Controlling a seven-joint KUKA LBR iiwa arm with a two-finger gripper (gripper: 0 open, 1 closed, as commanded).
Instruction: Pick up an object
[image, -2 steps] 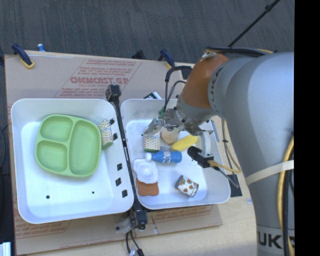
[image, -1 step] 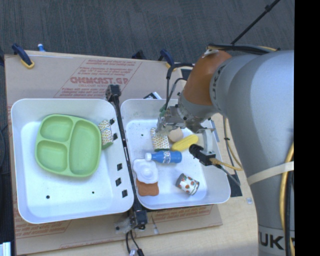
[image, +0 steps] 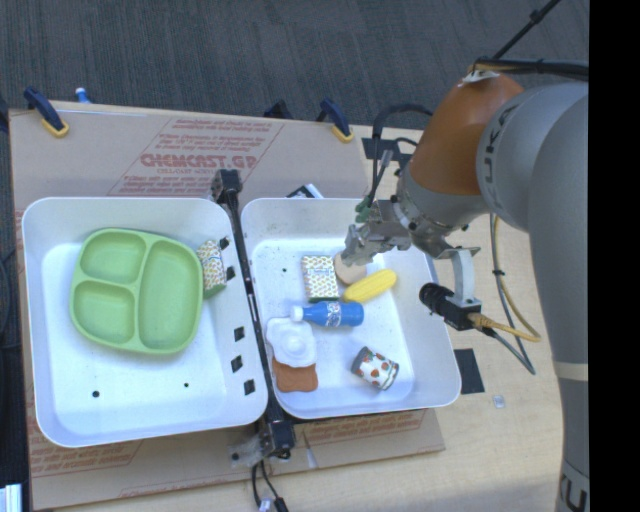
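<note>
The grey arm with the orange band (image: 465, 135) is reaching in from the right side of the bench and bending down over the right shallow white bin (image: 425, 340), its wrist tilting toward the bin's upper middle. The two-finger gripper (image: 352, 262) is hanging low at the end of the wrist, just above the bin floor, and a pale tan rounded piece (image: 349, 270) is sitting right at its tip. Whether the fingers are spread or closed, and whether they are gripping that piece, cannot be told from this angle. Black cables are looping around the wrist and trailing off to the right.

Just left of the gripper, a small square packet with a green and white pattern (image: 319, 277) is lying flat. A yellow corn-shaped toy (image: 370, 287) is lying just below and to the right of the gripper tip, tilting upward to the right. Beneath it, a blue plastic bottle with a white cap (image: 331, 314) is lying on its side. A white rounded object (image: 291, 345) is resting on a brown flat piece (image: 296, 377) near the bin's lower left corner, and a small patterned cup (image: 375, 369) is lying tipped over near the lower right.

In the left shallow white bin (image: 60, 400), a light green divided plastic plate (image: 137, 290) is lying flat, with a small patterned packet (image: 211, 266) standing against the bin's right wall.
</note>
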